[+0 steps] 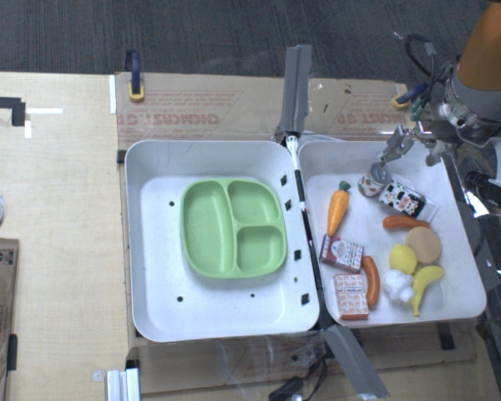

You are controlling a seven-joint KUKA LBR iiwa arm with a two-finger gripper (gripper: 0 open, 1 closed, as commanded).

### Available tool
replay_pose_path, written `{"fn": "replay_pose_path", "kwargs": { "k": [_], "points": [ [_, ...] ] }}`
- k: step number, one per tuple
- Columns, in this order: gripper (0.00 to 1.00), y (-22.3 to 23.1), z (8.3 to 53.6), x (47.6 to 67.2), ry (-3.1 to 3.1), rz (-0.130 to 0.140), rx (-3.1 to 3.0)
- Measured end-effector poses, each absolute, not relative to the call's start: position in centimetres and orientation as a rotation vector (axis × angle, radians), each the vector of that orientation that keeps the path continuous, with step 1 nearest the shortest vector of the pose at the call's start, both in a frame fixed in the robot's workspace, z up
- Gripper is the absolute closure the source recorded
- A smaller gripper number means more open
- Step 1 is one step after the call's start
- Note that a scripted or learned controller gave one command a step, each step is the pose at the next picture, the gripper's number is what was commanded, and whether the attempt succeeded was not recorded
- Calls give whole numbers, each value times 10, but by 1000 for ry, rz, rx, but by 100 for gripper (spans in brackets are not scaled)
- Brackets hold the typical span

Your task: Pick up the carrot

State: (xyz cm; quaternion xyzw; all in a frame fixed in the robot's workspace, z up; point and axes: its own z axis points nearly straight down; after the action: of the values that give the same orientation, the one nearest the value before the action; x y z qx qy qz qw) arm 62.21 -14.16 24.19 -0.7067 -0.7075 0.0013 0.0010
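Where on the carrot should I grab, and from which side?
Grip the carrot across its thick upper body, just below the green top, coming straight down from above. It lies flat and nearly upright in the camera view, tip toward the bin's front, with bare floor on both long sides. The narrow tip sits close to a small carton, so a low grip looks riskier.

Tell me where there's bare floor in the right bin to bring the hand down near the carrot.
Bare floor lies left of the carrot, along the right bin wall, and across the bin's back left corner. Right of it the milk carton and hand crowd in; the front is packed around the small box.
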Motion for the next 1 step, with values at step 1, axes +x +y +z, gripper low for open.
{"fn": "replay_pose_path", "kwargs": {
  "k": [1],
  "points": [
    [0, -110, 134, 621, -2332, 3, -2103]
  ]
}}
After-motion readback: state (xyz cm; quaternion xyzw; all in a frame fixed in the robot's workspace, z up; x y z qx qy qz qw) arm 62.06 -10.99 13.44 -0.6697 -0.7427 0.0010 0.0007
